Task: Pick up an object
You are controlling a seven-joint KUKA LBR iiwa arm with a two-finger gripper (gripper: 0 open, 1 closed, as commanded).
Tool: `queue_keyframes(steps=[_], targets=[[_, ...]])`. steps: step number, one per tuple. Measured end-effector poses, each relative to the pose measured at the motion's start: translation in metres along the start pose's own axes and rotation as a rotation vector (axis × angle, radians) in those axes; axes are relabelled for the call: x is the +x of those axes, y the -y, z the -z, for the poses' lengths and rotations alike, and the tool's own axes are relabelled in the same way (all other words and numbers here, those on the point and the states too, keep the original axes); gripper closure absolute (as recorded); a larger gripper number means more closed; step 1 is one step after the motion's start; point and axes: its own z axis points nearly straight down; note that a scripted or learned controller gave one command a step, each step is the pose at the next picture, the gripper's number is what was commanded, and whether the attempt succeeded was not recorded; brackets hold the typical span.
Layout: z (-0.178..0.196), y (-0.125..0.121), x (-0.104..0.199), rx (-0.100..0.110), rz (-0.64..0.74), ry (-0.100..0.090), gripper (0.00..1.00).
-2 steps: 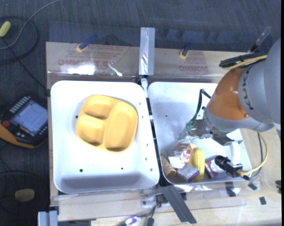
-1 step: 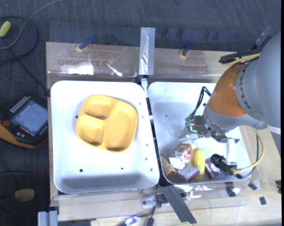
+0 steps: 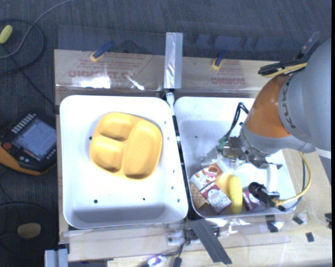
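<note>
Left bin (image 3: pixel 73 149): a yellow tray (image 3: pixel 125 144) is held.
Right bin (image 3: pixel 198 121): a yellow corn toy (image 3: pixel 233 191) is seen.
Claw (image 3: pixel 234 148): cannot be told.

A yellow divided tray (image 3: pixel 125 144) lies in the left bin (image 3: pixel 73 204) (the arm (image 3: pixel 289 113) reaches over the right bin (image 3: pixel 196 124)).

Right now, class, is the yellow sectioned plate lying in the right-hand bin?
No, the yellow sectioned plate lies in the left bin.
</note>
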Motion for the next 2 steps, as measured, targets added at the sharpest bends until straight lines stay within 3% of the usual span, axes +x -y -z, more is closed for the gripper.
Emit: queue_keyframes(steps=[1, 2], targets=[[-0.013, 0.003, 0.010, -0.021, 0.007, 0.009, 0.00], [-0.004, 0.014, -0.008, -0.004, -0.020, 0.001, 0.00]])
